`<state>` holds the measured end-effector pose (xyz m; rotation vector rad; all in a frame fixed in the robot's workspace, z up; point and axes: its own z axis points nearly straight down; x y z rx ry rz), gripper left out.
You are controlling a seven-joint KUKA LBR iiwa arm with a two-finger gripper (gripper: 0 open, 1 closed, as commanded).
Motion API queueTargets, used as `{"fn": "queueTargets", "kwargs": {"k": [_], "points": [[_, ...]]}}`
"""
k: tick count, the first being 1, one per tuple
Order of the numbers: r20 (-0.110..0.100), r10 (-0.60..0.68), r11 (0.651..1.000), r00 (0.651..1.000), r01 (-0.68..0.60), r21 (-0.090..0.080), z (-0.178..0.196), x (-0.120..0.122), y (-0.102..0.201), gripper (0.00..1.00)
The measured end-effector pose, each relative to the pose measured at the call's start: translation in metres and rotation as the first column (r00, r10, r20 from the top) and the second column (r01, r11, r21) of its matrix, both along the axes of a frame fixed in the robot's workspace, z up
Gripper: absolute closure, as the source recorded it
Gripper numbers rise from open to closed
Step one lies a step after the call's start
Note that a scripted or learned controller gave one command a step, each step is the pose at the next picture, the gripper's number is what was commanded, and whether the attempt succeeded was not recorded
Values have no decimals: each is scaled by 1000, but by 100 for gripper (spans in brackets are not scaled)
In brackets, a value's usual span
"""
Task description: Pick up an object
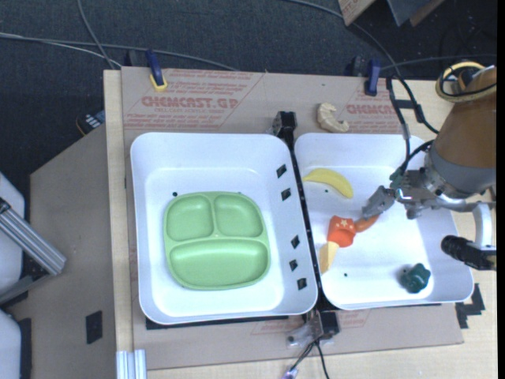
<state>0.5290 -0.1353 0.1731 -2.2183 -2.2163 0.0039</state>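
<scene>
arm: grey KUKA with orange band, in from the right, over the right bin (442, 294)
gripper: gripper (377, 206) low in the right bin, tips angled down-left toward the orange object; grip state: cannot tell, too small and dark
target guess: orange object (345, 231), carrot-like with a pale end; touching or just above it, cannot tell which
orange object place: left part of right bin, near the divider between the 2 bins
other items: yellow banana (330, 181) up-left of the gripper, apart from it; teal object (415, 276) near the right bin's lower right corner, well apart
left bin: left bin (146, 172) holds 1 green divided plate (216, 238) with 3 compartments
step: reach/approach at grasp point, pick not yet confirmed
next move needs: fingers either side of the orange body, firm closure, straight lift clear of the bin wall
risk: thin tapered shape may slip or pivot out
</scene>
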Motion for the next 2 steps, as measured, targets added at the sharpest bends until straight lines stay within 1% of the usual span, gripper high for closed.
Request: {"fn": "queueTargets", "kwargs": {"k": [1, 2], "points": [[-1, 1, 1000, 1000, -1, 0, -42, -2, 1, 0], [9, 2, 1000, 1000, -2, 6, -84, 2, 3, 0]]}}
